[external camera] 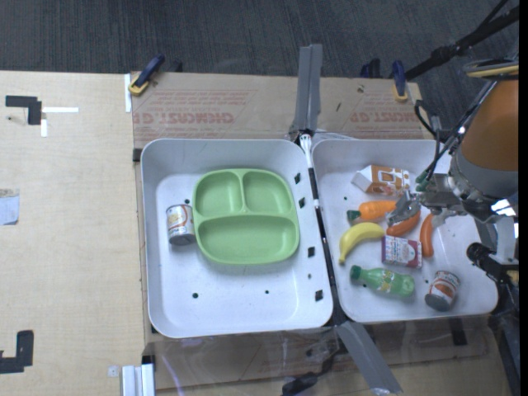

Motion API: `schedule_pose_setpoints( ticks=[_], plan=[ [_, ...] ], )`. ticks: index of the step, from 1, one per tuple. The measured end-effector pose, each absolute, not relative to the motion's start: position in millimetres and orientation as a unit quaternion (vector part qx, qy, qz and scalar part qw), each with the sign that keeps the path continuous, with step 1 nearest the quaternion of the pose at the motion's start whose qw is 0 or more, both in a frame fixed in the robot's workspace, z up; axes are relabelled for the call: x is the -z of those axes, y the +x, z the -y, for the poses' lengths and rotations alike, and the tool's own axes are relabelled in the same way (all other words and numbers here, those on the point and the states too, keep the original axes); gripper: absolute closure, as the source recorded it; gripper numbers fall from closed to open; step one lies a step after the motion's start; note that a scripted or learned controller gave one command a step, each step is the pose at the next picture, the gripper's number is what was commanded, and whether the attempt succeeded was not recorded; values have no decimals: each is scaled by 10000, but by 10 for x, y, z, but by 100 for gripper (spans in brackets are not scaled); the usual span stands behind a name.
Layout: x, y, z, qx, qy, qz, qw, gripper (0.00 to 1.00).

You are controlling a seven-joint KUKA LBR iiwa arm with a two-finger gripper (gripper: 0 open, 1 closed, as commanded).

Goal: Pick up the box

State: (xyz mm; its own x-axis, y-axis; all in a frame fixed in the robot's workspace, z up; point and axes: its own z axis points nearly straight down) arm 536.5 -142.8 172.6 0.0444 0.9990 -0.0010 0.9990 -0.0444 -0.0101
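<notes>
The claw (406,210) is low in the right bin (478,308), its dark fingers buried in a cluster of toy food, and whether they are parted or closed cannot be told from this slanted view. Nothing is visibly held between them.

Two things could pass for the box. An orange-and-white carton (384,178) lies just beyond the claw toward the bin's far wall, tilted and seemingly apart from it. A small pink-and-white box (402,252) lies flat just on the near side of the claw, close to it. Both rest on the bin floor, so the pick is not yet made.

Right at the claw are a carrot (376,210) on its left and a red-orange piece (403,224) directly under it; a banana (360,239) and a green bottle (384,280) lie nearer the front, a can (443,290) at the front right.

As it stands, the approach looks done but the grasp and lift remain, and the claw seems centred on the vegetables rather than either box.
</notes>
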Motion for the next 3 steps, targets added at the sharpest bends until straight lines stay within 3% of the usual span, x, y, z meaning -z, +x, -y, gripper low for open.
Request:
schedule_pose_setpoints(
  ticks=[1, 2, 3],
  plan=[
    [-975, 5192, 1226, 22, -6884, 7253, -56, 0],
    [-1064, 5210, 1270, 15, -6908, 7230, -105, 100],
    [-1057, 5205, 1265, 11, -6907, 7231, -94, 0]
  ],
)
